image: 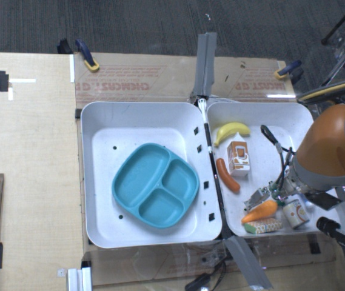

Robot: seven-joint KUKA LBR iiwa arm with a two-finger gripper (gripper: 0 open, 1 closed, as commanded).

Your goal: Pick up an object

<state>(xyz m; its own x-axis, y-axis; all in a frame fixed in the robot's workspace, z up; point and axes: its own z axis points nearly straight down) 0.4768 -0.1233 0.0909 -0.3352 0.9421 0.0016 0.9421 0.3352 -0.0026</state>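
The claw (263, 196) is low inside the right bin (305, 117), and its grey metal tip sits just above the carrot (261, 211), very near it or touching. I cannot tell if the claw is open or closed. The arm (327, 147) comes in from the right side of this bin, with its big orange part over the bin's right half, leaning down toward the carrot.

There are two white bins side by side on the surface (26, 162).

The right bin holds six small things. One orange carrot lies just below the claw. One green and white thing (263, 226) lies just under the carrot, by the bin's near edge. One small can (295, 213) is just right of the carrot. One red sausage (227, 175) lies left of the claw. One little white and orange carton (238, 156) stands beside the sausage. One yellow banana (230, 130) lies past the carton, near the bin's far edge.

The left bin (96, 120) holds one blue plate (155, 185) with three parts, well apart from the claw.
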